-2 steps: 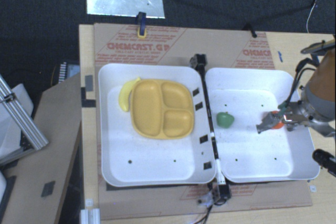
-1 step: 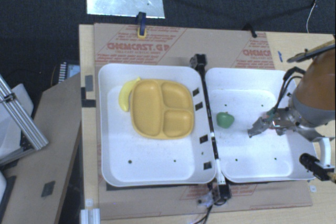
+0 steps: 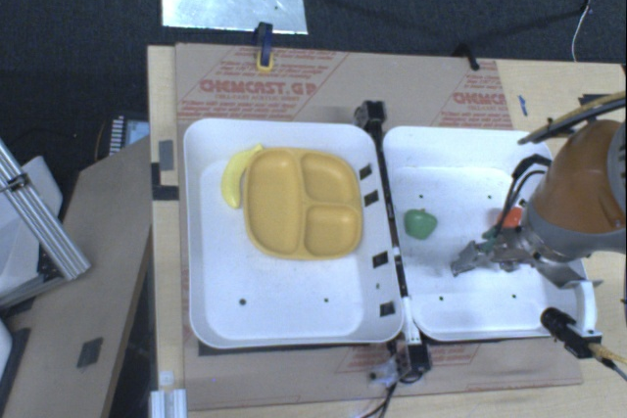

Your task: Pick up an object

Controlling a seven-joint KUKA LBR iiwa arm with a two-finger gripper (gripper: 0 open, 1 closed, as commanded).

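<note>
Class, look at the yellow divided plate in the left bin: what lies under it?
A yellow banana-like piece pokes out from under the divided plate's left edge. The rest of that piece, and the bin floor beneath, are covered.

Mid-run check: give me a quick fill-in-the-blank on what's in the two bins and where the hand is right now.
1. The yellow divided plate lies in the ____ bin.
2. Tucked beside the plate's left edge is a yellow ____.
3. The small green object lies in the ____ bin.
4. The hand is over the right bin, to the ____ of the green object.

Missing words: left; banana; right; right
</note>
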